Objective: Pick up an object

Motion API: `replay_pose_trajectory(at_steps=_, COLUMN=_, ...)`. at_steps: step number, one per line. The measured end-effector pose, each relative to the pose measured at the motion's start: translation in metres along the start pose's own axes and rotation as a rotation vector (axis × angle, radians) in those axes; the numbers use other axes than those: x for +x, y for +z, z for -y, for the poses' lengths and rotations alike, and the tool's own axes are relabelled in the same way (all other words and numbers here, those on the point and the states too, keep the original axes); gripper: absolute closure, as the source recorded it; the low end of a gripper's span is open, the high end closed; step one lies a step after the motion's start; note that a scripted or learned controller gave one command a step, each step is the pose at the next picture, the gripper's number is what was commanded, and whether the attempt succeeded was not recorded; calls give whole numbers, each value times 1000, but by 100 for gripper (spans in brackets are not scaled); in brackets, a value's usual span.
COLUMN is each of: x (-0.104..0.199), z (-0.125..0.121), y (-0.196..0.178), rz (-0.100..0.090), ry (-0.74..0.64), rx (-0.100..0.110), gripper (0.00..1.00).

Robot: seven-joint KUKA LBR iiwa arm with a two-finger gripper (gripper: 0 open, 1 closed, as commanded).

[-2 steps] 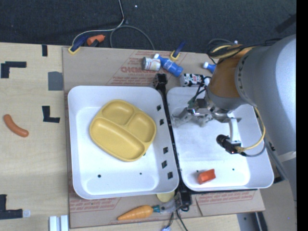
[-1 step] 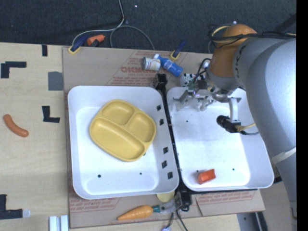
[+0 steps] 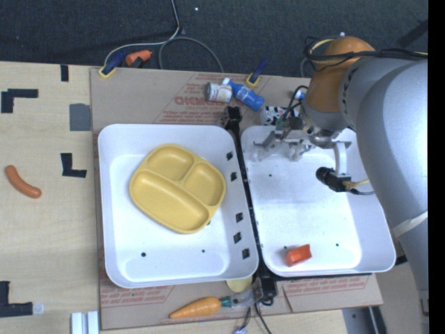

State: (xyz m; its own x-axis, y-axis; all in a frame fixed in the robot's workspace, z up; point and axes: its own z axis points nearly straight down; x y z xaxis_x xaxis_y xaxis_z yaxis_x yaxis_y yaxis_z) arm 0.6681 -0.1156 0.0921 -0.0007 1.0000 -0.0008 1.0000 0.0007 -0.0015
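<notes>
A small orange-red block [image 3: 298, 255] lies near the front edge of the right bin [image 3: 375, 221]. A yellow divided plate [image 3: 179, 187] rests in the left bin [image 3: 115, 207]. My gripper [image 3: 281, 145] hangs low over the far left corner of the right bin, well behind the block and close to the wall between the bins. The grey arm with its orange band [image 3: 334, 82] comes in from the right and hides the bin's far right corner.
A toy carrot [image 3: 197, 307] lies on the bench in front of the bins. An orange sausage [image 3: 23, 181] sits far left. A blue and white bottle [image 3: 236, 92] lies behind the bins, beside clamps and a cable [image 3: 177, 40].
</notes>
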Motion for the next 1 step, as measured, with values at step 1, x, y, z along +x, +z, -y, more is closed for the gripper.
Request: replay_pose_trajectory(at_steps=1, x=21, z=-1, y=7, rz=2, ry=-1, rx=-2, gripper=0)
